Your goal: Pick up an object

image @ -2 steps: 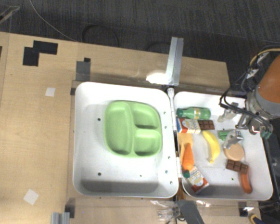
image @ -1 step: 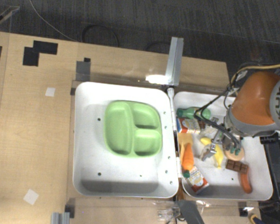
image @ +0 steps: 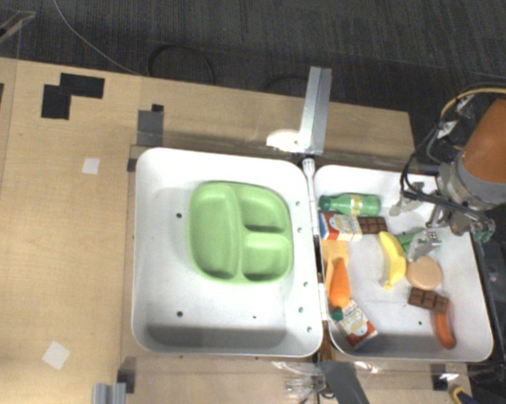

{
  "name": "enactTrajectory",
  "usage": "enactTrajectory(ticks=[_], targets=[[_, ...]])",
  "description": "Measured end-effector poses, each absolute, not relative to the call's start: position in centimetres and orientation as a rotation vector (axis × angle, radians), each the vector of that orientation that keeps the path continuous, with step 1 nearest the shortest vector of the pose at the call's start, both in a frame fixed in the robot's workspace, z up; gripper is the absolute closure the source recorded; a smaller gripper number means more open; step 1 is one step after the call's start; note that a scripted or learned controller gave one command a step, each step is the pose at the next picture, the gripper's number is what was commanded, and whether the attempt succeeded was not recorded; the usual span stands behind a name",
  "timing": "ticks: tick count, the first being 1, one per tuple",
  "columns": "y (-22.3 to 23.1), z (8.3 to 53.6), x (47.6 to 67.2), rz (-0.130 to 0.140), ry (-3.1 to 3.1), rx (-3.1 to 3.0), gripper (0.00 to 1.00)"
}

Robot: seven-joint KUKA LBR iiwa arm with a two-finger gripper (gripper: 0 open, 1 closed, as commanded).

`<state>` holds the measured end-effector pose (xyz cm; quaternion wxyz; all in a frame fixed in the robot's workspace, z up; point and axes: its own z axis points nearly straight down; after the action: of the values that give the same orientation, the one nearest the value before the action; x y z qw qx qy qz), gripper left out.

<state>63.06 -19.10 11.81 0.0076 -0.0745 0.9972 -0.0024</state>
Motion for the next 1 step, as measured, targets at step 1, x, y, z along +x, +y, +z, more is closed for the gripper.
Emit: enactTrajectory(ticks=[1], targets=[[-13.4, 10.18, 59.65, -0.017, 3.105, -0.057, 0.0]])
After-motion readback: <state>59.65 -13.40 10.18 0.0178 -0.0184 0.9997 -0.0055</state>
